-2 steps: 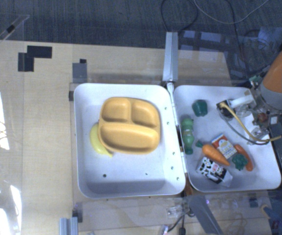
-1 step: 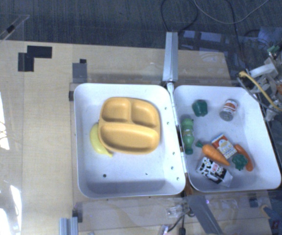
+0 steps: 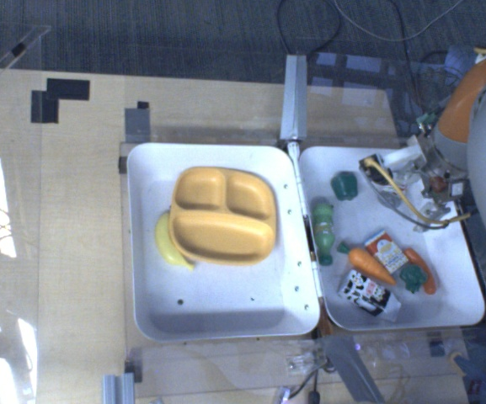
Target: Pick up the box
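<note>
Currently my gripper (image 3: pixel 419 183) hangs over the upper right part of the right bin (image 3: pixel 470 305), wrapped in cables, and I cannot tell its state from this view; nothing is visibly held. Two box-like items lie in that bin: a small orange-and-white box (image 3: pixel 387 250) toward the middle, and a black-and-white patterned box (image 3: pixel 365 292) near the front edge. Both sit below and to the left of my gripper in the view. The orange-and-white one is nearer, lying tilted, with a carrot (image 3: pixel 371 265) touching its lower left side and a second carrot (image 3: pixel 419 269) just beside its right. Green items stand along the bin's left wall. The left bin (image 3: pixel 217 314) holds a yellow divided tray (image 3: pixel 223 215). Room around either box is tight, in my judgement.
</note>
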Robot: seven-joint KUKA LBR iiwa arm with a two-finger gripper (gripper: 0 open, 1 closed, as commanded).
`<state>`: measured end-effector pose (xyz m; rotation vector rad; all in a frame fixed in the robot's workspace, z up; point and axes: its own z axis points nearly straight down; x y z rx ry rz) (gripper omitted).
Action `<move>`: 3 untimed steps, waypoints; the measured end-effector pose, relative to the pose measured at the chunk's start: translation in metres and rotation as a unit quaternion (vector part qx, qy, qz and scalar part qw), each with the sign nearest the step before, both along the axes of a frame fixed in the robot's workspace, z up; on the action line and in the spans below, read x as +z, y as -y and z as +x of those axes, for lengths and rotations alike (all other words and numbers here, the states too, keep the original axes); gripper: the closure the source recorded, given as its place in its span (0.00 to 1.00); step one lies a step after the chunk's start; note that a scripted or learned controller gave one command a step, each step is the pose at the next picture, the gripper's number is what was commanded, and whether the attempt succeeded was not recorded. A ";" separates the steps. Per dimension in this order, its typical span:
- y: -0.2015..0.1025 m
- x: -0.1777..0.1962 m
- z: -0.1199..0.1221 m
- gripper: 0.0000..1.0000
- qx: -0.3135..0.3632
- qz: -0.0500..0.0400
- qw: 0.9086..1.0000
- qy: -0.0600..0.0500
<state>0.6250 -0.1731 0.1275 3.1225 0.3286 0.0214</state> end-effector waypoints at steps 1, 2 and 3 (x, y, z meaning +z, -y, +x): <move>0.011 0.041 0.017 0.00 0.000 0.000 1.000 -0.004; -0.015 -0.009 -0.002 0.00 -0.002 0.001 1.000 -0.004; 0.014 -0.038 -0.027 0.00 0.069 0.000 0.998 -0.005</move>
